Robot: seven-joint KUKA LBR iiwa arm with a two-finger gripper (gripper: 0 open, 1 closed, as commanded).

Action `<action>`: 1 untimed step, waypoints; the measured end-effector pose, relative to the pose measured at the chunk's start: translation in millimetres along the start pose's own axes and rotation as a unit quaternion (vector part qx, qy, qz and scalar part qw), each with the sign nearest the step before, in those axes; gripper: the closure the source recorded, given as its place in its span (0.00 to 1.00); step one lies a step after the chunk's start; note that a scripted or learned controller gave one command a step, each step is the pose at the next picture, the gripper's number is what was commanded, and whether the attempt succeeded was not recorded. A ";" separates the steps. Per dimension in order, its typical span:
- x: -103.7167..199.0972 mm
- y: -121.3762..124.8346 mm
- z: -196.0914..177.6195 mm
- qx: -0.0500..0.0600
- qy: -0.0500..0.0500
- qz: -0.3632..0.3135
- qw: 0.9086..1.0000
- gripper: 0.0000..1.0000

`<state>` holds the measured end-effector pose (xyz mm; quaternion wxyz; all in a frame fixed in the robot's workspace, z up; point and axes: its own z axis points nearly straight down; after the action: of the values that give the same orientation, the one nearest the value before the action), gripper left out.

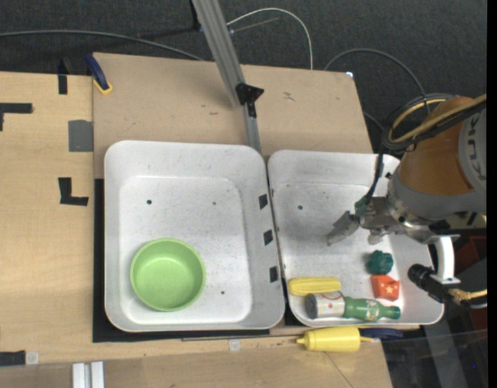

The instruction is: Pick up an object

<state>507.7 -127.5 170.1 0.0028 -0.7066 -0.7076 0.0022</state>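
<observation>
End effector (351, 226) position: over the right bin (313, 176), fingers spread apart with nothing between them. Contents of the right bin, all along its near and right side: yellow corn cob (314, 285), green bottle (353, 307) lying on its side, dark green object (380, 260), orange object (385, 287). Left bin (183, 164) contents: green bowl (167, 274), near-left corner. Yellow bottle (332, 339) lies on the tabletop (175, 95), just outside the right bin.

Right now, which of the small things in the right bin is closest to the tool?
The dark green lump, just below the tool. The orange piece, yellow corn and green bottle lie farther toward the front rim.
</observation>
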 end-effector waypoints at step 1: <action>-4.4 1.5 63.0 0.000 0.000 0.000 1.000 0.00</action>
<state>508.8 -131.8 107.0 0.0031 -0.7069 -0.7073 0.0025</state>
